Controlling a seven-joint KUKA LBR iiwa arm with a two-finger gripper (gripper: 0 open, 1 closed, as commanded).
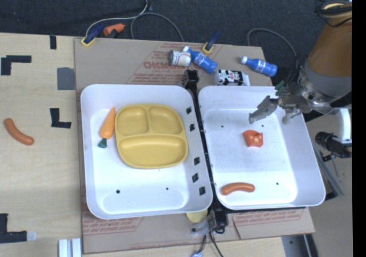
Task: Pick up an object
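Two shallow, glossy white plastic bins with rounded corners sit side by side on a sheet of brown cardboard that covers the pale wooden surface. In the right bin (297, 190), a small lumpy red-orange object (253, 138) lies near the middle, and a smooth, slightly curved toy sausage (237, 188) lies along the front edge. The gripper (274, 108) hangs over the right bin's back right part, above and to the right of the red-orange object and apart from it; its two grey fingers are spread apart with nothing between them. The left bin (91, 135) holds a matte yellow tray (151, 135) with three moulded compartments and rounded sides, and a tapered orange toy carrot (107, 124) with a green stub lies just beside the tray's left edge. Behind the bins, on the cardboard's back edge, lie two blue bottles (260, 66) with white caps. Another sausage-shaped toy (18, 131) rests on the bare surface near its left edge.
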